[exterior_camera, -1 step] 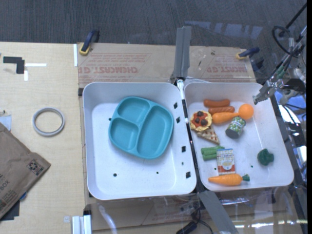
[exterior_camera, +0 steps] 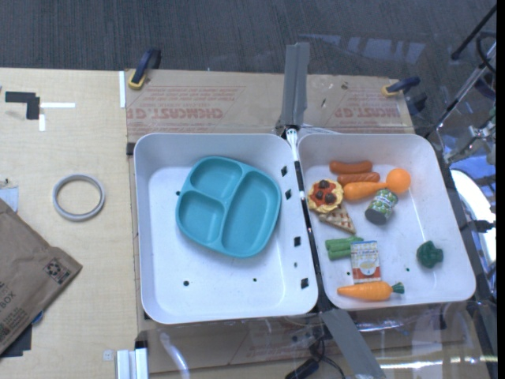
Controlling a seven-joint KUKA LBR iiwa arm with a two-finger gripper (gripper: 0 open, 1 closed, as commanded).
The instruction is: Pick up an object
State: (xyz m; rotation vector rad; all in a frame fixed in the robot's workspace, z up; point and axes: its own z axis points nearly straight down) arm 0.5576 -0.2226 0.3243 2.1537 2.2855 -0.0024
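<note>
choosing a first pick, with toys crowded in the bin on the arm's side

two shallow white plastic bins sit side by side: the far bin [exterior_camera: 150, 235], beyond the arm's reach-in side, carries a teal divided plastic plate [exterior_camera: 229, 206], wide and flat, a poor grip. the near bin [exterior_camera: 442, 181] holds the small toys. i cannot tell whether the gripper is released or clenched. the likeliest target is the dark green toy broccoli [exterior_camera: 429, 254], closest to where the arm enters and well apart from its neighbours, so descending straight over it should be clean. deeper in, the long orange toy carrot [exterior_camera: 367, 291], the small printed carton [exterior_camera: 364, 260], the green-labelled toy can [exterior_camera: 382, 207] and the round orange ball [exterior_camera: 398, 181] lie close enough to get nudged.
</note>
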